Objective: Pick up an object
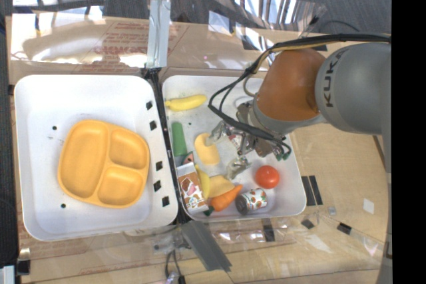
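The right bin [293,199] holds the clutter of small toy foods: a yellow banana [186,102] lies at its far left corner; a green cucumber-like stick [178,138] stands along its left wall; a pale yellow block [206,149] sits just right of that stick; nearer the camera lie a small printed carton [190,191], a yellow wedge [214,181], an orange carrot [225,198] and a small printed can [251,200] on its side; a red tomato [267,176] rests near the bin's right wall, apart from the can; the left bin [33,143] carries a yellow divided tray [103,161] — three compartments, lying flat; the claw [245,153] hangs over the middle of the right bin, just right of the pale block and just far of the tomato, its metal parts tangled with cables, so whether it is spread or pressed together cannot be told, and nothing can be made out between its tips; the grey arm [353,86] reaches in from the right with its orange band [289,86] above the wrist — white letters "KUK" read along the grey link; faint reddish print shows on the brown counter [100,43] beyond the bins, too blurred to read; the carton's and can's labels are too small to read.
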`<state>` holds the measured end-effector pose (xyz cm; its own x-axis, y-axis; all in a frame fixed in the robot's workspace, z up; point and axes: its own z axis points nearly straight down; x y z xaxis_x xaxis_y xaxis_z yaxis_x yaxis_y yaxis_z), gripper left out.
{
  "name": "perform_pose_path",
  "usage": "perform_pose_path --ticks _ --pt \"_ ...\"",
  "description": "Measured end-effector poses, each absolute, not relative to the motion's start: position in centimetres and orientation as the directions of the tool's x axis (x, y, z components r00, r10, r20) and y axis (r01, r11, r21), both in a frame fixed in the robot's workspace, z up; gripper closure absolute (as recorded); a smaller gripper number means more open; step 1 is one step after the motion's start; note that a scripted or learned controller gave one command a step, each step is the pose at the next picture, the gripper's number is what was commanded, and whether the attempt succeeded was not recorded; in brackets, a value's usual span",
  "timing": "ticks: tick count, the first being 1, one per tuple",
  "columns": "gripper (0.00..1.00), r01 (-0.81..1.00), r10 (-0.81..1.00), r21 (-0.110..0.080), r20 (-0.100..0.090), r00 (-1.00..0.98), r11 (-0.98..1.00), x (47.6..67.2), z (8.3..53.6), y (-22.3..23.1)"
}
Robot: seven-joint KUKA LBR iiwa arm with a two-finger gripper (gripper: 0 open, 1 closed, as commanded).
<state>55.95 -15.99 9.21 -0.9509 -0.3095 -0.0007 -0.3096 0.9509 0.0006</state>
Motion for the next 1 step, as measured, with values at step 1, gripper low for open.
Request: perform_pose_path --ticks 1 --pt "0.00 -0.267 -0.267 -0.004 -0.013 -0.964 0.964 51.11 9.54 -12.27"
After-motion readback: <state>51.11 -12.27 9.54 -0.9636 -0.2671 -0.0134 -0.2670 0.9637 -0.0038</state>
